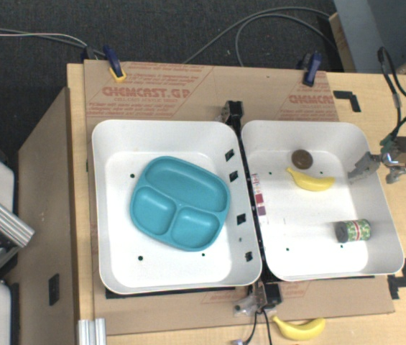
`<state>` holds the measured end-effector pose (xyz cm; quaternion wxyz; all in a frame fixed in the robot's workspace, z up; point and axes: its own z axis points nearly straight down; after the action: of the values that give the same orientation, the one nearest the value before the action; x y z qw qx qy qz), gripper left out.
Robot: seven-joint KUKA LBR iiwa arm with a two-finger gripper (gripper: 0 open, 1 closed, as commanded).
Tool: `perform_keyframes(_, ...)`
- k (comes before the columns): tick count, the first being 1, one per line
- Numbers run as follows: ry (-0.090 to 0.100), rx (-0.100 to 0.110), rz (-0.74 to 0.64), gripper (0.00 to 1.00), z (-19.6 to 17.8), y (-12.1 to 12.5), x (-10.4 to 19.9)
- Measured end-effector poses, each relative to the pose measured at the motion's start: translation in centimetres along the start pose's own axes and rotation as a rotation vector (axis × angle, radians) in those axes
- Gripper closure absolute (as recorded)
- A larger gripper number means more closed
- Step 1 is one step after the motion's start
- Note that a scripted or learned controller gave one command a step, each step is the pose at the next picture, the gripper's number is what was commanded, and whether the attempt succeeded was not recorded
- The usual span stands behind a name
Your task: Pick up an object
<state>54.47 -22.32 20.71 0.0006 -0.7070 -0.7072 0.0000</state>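
In the right bin (375, 261) a yellow banana (310, 181) lies near the back, with a small brown round object (302, 158) just behind it. A small green and grey can (353, 231) lies on its side toward the bin's front right. My gripper (375, 174) hangs over the right bin's right rim, to the right of the banana and apart from it. It is open with nothing between its fingers. A teal divided plate (180, 203) rests in the left bin (109, 250).
A second banana (300, 328) lies outside the bins at the bench's front edge. Clamps (115, 65) hold the cardboard sheet at the back. A divider with black fittings (240, 185) separates the two bins. Cables run behind the bench.
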Motion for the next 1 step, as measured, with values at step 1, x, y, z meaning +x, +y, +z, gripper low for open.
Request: perform_keyframes(1, 0.003, 0.005, 0.0, 0.0, 6.32, -0.21, 0.15)
